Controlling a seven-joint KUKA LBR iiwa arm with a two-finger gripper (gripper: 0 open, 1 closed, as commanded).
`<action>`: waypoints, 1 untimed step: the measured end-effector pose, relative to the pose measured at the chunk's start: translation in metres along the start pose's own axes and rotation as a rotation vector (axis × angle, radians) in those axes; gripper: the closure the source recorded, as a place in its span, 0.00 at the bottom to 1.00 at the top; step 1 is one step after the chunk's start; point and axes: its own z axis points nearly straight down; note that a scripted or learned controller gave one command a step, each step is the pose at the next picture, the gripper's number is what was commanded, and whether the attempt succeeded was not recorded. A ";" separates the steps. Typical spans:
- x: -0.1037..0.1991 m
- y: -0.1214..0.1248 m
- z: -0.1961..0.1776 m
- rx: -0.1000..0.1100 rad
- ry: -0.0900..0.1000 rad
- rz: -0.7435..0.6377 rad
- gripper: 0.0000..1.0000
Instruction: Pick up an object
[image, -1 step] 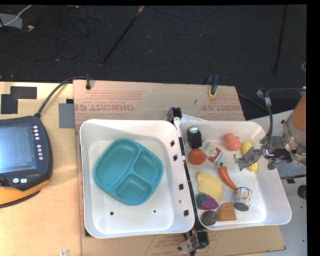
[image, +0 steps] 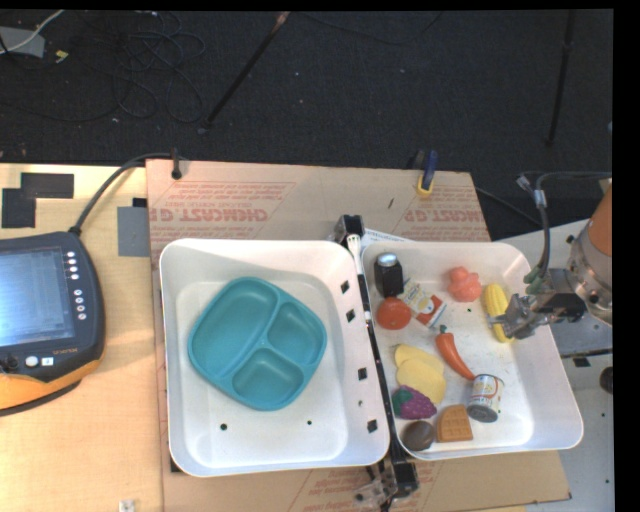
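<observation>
The camera view looks down on two white bins side by side on a cardboard-covered bench (image: 300, 200). The right bin (image: 560, 420) holds the small objects that could be picked. A yellow corn-like piece (image: 494, 300) lies at about three o'clock in this bin, and the gripper (image: 520, 318) sits right at it, at its lower right edge; whether the gripper is open or closed cannot be told, and nothing is clearly seen between its parts. A pink rounded piece (image: 463, 284) lies just beside the corn, toward nine o'clock of it. An orange chili-shaped piece (image: 453, 352) lies near the bin's centre, and a small tin can (image: 484, 396) rests on its side at five o'clock of it. A red tomato (image: 394, 314) and a small red-and-white carton (image: 430, 307) sit just beside each other at ten o'clock, with a black can (image: 388, 273) above them at eleven. A yellow slice (image: 420, 372) lies at seven o'clock of the centre, touching purple grapes (image: 414, 403) below it. A brown round piece (image: 418, 435) and a tan cracker (image: 454, 425) sit side by side at the bin's six o'clock edge.

The left bin (image: 190, 430) holds a teal divided plate (image: 258, 342). At nine o'clock on the bench rests a control pendant (image: 45, 300).
</observation>
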 end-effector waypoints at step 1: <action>0.069 -0.021 0.061 0.005 0.003 -0.004 1.00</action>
